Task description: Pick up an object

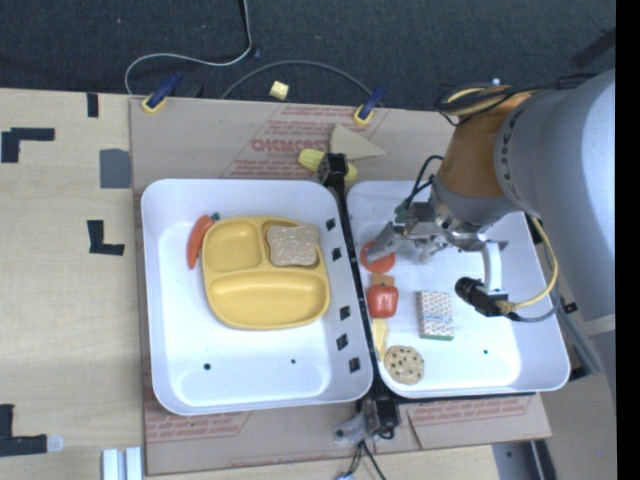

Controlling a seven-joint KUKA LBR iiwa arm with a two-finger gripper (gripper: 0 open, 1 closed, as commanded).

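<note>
From above, the gripper (392, 240) reaches low into the right bin (520, 368), its fingers seemingly closed around a red object (377, 261) near the divider, though that is hard to confirm. A red pepper (382, 299) lies just below.

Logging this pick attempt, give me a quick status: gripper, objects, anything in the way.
Gripper low in right bin, at the tomato; grasp unclear. Pepper, cookie, sponge lie loose. Nothing blocking.

Robotics lab bench (60, 198): clamped cardboard (250, 138), loose cables (240, 28) (toy food).
</note>
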